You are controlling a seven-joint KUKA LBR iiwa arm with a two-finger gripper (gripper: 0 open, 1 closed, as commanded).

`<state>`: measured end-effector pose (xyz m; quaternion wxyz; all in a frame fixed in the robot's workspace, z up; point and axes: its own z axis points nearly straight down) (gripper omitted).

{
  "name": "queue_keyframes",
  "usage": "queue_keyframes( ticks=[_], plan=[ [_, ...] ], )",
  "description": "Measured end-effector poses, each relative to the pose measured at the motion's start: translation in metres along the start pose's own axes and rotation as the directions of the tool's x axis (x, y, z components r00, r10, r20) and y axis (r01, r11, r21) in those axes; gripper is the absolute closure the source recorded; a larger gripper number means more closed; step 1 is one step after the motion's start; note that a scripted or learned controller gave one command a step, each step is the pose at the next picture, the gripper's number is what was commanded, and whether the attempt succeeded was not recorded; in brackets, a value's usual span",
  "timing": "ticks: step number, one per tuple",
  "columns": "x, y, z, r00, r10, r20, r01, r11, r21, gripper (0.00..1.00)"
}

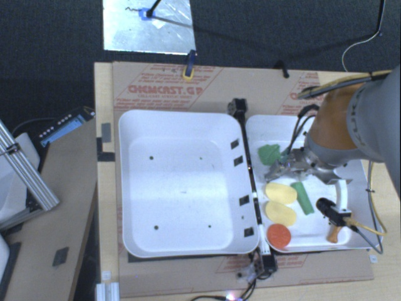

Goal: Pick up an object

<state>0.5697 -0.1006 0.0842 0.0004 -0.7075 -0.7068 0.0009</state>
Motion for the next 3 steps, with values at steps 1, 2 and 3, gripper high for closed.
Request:
queue_keyframes(
  ticks=[1, 2, 3],
  plan=[
    [0.001, 0.003, -0.011, 1.0, -0.003, 0.0, 0.003, 1.0, -0.006, 1.0],
    [0.025, 0.029, -0.237, 1.0, -0.009, 0.001, 0.009, 1.0, -0.021, 1.0],
    [0.083, 0.067, -0.259, 1.0, -0.012, -0.002, 0.012, 1.0, -0.01, 1.0]
  ],
)
